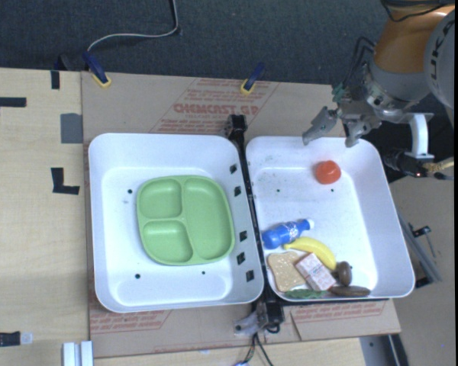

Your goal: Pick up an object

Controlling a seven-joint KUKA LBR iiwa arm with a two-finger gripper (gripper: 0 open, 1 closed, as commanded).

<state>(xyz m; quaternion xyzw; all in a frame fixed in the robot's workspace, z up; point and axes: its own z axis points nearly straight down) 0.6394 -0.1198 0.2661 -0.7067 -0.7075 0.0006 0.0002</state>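
Off to the side of my gripper (337,129), along the far rim of the two bins, I can read red print on the cardboard sheet (214,107): "CHEMCAST". The smaller red lines under it are too blurred for me. The blue bottle (285,232) below my fingers has a label I cannot read.

two bins sit side by side on the surface (30,204), touching along their inner walls, with the divided plate (186,219) lying in the middle of the left bin (107,158). in the right bin (382,204) a ball (327,171) rests alone toward the far side, while the near end is crowded: a bottle (285,232) with a banana (314,250) just beside it, then a sandwich (288,271) and a small packet (314,271) (these two touching). the pincer (334,130) hangs over the far rim of the right bin, behind the ball.
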